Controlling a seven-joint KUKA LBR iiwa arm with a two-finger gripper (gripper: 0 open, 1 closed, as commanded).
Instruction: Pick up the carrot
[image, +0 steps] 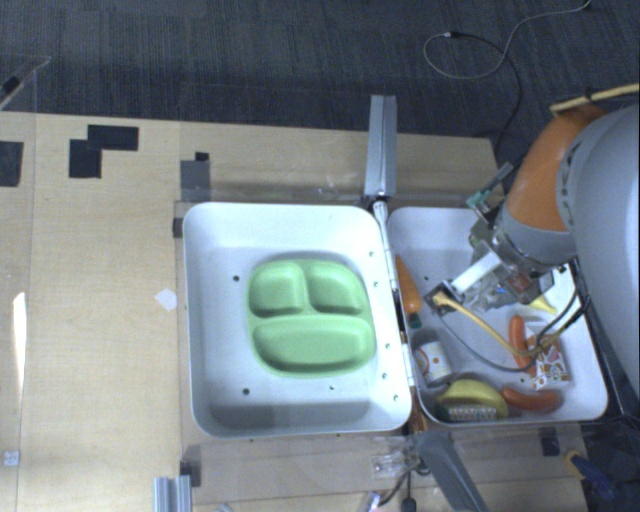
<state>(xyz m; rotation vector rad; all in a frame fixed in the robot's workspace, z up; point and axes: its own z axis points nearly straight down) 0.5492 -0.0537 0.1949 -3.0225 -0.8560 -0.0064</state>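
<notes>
Pale wooden bench (100, 300) is carrying two shallow white plastic bins side by side, with dark carpet (200, 60) lying beyond. On one side the left bin (210, 300) is holding a green three-compartment plastic plate (310, 315) near its middle. Beside it the right bin (430, 225) is holding the slender orange carrot (407, 286), lying lengthwise against that bin's left wall. Grey arm (600, 200) with orange band is reaching in from the right; its gripper (505, 288) is hovering over the right bin, apart from the carrot. Gripper opening: cannot tell. Yellow banana (472, 392) and red sausage-shaped item (532, 401) are lying along the near wall, and a small round tin (432, 358) is sitting just beside the banana.
</notes>
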